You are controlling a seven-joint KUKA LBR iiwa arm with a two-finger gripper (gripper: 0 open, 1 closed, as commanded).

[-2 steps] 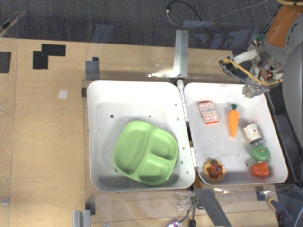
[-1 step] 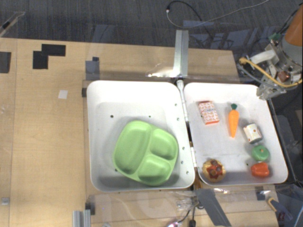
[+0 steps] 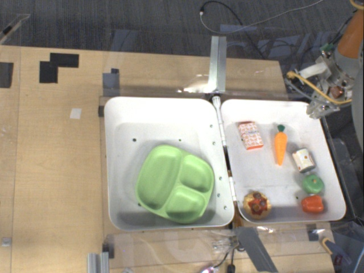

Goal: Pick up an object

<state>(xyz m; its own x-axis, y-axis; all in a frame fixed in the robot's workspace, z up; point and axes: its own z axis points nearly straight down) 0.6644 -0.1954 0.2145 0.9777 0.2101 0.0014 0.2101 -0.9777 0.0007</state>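
Note:
The right bin [image 3: 324, 136] holds several small items: a red-and-white snack packet [image 3: 250, 135], an orange carrot [image 3: 280, 145], a small white can [image 3: 303, 160], a green round fruit [image 3: 311, 183], a red pepper-like piece [image 3: 312, 204] and a brownish muffin [image 3: 257, 204]. My gripper [image 3: 318, 108] hangs at the bin's far right corner, above its rim, apart from every item. Nothing is between its fingers as far as the view shows.
The left bin [image 3: 122, 124] holds a green divided plate [image 3: 174, 183]. A metal post [image 3: 218, 67] stands behind the seam between the bins. Cables [image 3: 307, 81] trail by the wrist. Wooden bench top spreads to the left.

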